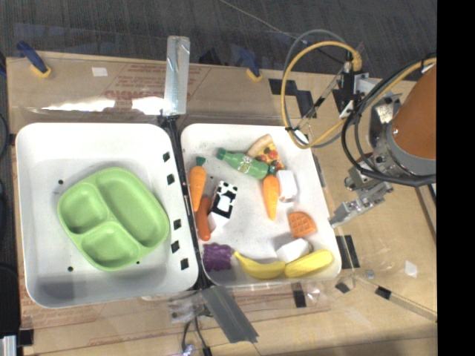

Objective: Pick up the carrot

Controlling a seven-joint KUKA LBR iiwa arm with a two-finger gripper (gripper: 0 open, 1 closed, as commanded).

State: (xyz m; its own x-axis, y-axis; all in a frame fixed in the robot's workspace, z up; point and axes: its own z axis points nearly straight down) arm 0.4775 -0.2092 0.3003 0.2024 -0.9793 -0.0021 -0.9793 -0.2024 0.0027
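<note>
White right bin (312,162) holds carrot (271,195); end effector (355,206) grip state unclear.

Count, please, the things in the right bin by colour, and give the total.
Orange: 4, a carrot, a second carrot, a sausage-like piece, a waffle-like piece
Yellow: 2, a banana, a yellow piece
Green: 1, a bottle
Purple: 1, grapes
White: 2, blocks
Black-and-white: 1, a tag
Mixed: 1, a pizza slice
Total: 12
</note>
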